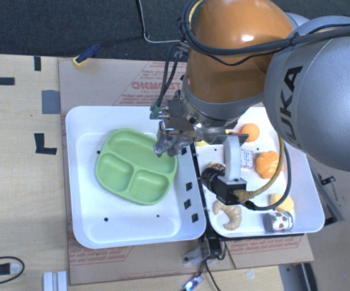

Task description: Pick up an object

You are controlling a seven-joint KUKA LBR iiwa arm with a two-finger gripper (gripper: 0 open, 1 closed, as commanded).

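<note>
1. Near the lower right of the frame, a tan croissant-shaped toy [228, 214] and a small printed can [278, 221] are seen lying in the right white bin [311, 214].
2. At centre, a green sectioned plastic plate [135, 167] is seen in the left white bin [81, 180].
3. Above the plate's right edge the gripper [170, 143] is placed; whether its fingers are open cannot be told.
4. Nothing appears lifted; the pick is judged not yet done.

My own wrist blocks my gripper [174, 139], so its fingertips are lost to view. My arm [308, 83] runs off the right edge. It covers much of the right bin [311, 226] (the can [278, 221] label is too small to read).
</note>
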